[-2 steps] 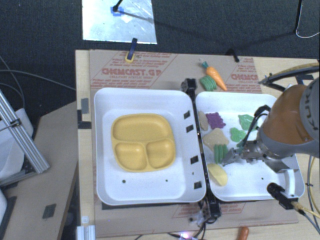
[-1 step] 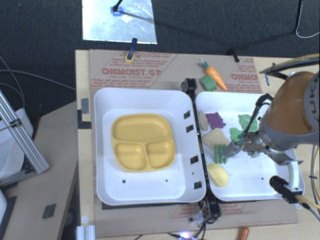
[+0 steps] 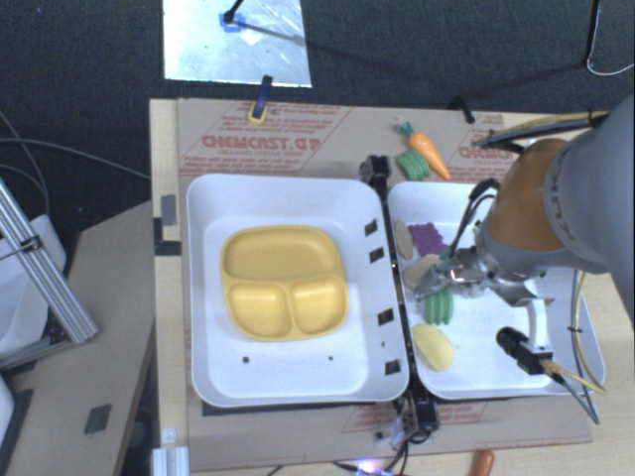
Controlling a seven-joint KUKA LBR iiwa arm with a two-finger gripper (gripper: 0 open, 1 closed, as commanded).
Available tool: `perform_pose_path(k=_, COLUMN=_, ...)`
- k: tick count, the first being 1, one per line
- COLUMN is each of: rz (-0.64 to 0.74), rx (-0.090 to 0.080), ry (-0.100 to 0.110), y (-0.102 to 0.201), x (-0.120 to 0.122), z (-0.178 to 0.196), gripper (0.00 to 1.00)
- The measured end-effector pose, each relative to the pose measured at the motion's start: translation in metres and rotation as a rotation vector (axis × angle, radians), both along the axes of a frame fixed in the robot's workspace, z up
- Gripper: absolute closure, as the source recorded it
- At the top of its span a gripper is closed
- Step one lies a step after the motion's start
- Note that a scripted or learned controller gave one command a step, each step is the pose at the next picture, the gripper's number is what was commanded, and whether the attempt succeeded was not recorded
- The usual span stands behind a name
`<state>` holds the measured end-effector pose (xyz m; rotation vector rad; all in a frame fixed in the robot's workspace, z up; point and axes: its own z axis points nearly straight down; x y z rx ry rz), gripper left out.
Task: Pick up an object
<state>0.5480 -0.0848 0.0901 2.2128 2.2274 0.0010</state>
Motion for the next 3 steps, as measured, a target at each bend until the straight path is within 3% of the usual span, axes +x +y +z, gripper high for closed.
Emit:
perform_pose_path(k=1, rz=0.0, rx=0.001, ry=-0.001, y=0.0, x=-0.001, z=0.014, gripper=1.0)
perform_pose_path(k=2, rz=0.006, rx=0.004, ry=-0.007, y=0.077, x=0.004, z=0.099, gripper=1.0)
perform_pose_path(k=3, rz=0.006, rx=0.004, ry=-0.008, y=0.153, x=0.027, z=0.166, gripper=1.0)
